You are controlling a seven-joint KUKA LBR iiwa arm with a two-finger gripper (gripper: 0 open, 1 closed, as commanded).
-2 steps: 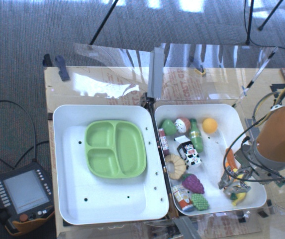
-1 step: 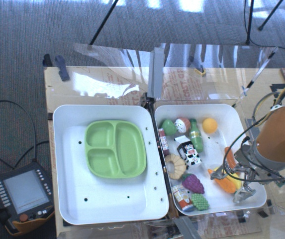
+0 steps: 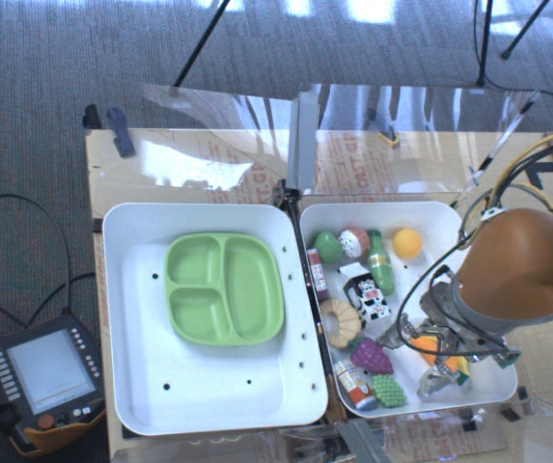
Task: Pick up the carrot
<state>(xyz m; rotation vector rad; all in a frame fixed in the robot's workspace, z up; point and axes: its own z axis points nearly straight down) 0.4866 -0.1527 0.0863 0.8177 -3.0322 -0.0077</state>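
Note:
The carrot [image 3: 430,341] shows as a small orange piece with a bit of yellow and green beside it, low in the right bin [image 3: 450,215] near its front right corner. My gripper [image 3: 432,355] hangs straight over it, down at the bin floor, and the grey wrist with the orange band [image 3: 508,263] covers most of the carrot. Whether the carrot is gripped is hidden by the wrist.
The right bin also holds a green ball [image 3: 326,246], an orange ball [image 3: 407,244], a green bottle [image 3: 380,263], a cow toy [image 3: 373,299], purple grapes [image 3: 373,357] and a can [image 3: 353,382]. A green divided plate [image 3: 225,287] lies in the left bin [image 3: 136,355].

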